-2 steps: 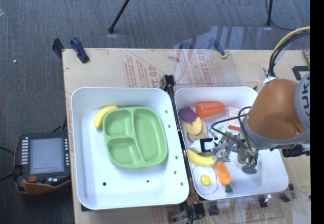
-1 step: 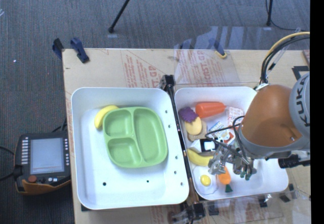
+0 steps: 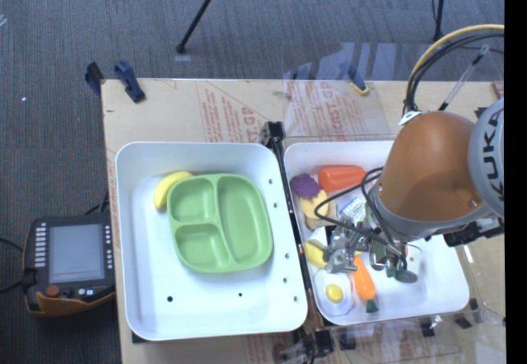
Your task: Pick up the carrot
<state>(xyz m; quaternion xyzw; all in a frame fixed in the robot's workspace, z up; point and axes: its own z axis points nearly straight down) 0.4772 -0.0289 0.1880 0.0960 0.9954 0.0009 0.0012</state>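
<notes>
Arm: I see my arm (image 3: 432,177) reaching in from the right, its orange band hanging over the right bin and hiding much of it.
Tool: my tool (image 3: 362,251) sits low in the right bin (image 3: 440,292), a tangle of metal parts and cables just under the orange band.
Tool state: I cannot tell from this view how it stands, nor can I see anything gripped in it.
Carrot: the carrot (image 3: 364,278) lies in the right bin near its front wall, orange with a green tip pointing toward the front. Its upper end is right at the tool's metal parts; touching or just beside, I cannot tell.
Egg: a fried egg (image 3: 333,292) lies just left of the carrot, by the bin's front left corner.
Other items: an orange-red block (image 3: 341,177) and a purple piece (image 3: 305,185) lie toward the back of the right bin, with yellow pieces (image 3: 313,210) between them and the tool.
Left bin: the left bin (image 3: 136,288) holds a green tray (image 3: 220,221) with three compartments; a banana (image 3: 169,185) lies against the tray's back left edge.
Worktop: both bins rest side by side on the worktop (image 3: 206,103).
Pendant: a pendant (image 3: 70,263) lies on the floor, left of the worktop.
</notes>
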